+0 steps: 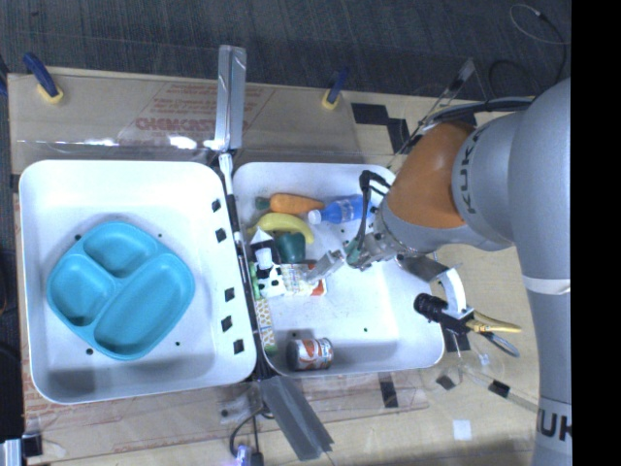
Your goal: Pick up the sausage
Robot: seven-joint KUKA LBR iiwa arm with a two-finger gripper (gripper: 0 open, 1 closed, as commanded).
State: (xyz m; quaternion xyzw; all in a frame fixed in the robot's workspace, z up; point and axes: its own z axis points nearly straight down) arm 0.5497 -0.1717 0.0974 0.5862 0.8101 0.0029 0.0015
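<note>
Camera view shows the orange-brown sausage (pixel 294 203) lying near the far edge of the right white bin (pixel 408 349), with a clear plastic bottle with a blue cap (pixel 340 211) just beside it on the right and a yellow banana (pixel 283 224) just below it. A dark green cup (pixel 290 249) stands against the banana. A tin can on its side (pixel 310 351) rests at the bin's near edge. The gripper (pixel 357 256) hangs over the bin's middle, apart from the sausage; whether it is parted or closed cannot be told. The left white bin (pixel 116 178) holds a blue divided plate (pixel 118 287).
</note>
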